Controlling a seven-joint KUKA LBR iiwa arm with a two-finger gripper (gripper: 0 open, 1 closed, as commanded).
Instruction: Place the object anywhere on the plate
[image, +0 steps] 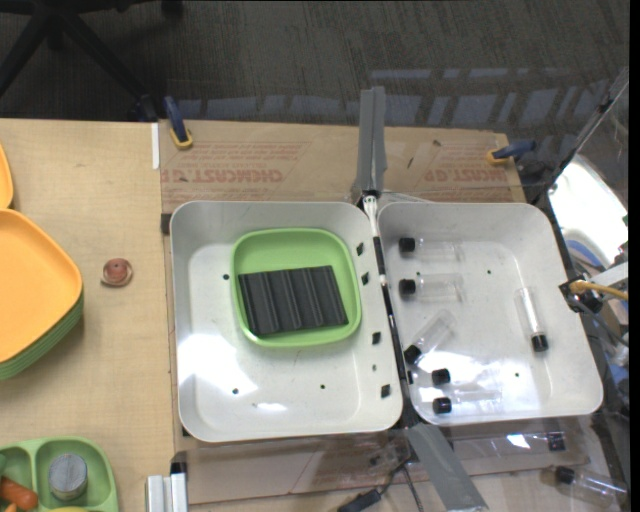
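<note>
On your far left, orange plates (35, 290) sit stacked on the wooden table (120, 200), with a small red knob (117, 271) beside them; they look like spares, parked away from the work. Next comes the left bin (200, 390), where the green plate (294, 286) lies flat with a dark ribbed mat (292, 301) on it, a ready target facing up. In the right bin (560, 390) you have clear tubes with black caps (438, 288) scattered loose, so any one can be picked; none is on the plate yet. I cannot tell you the state of the pincer.
</note>
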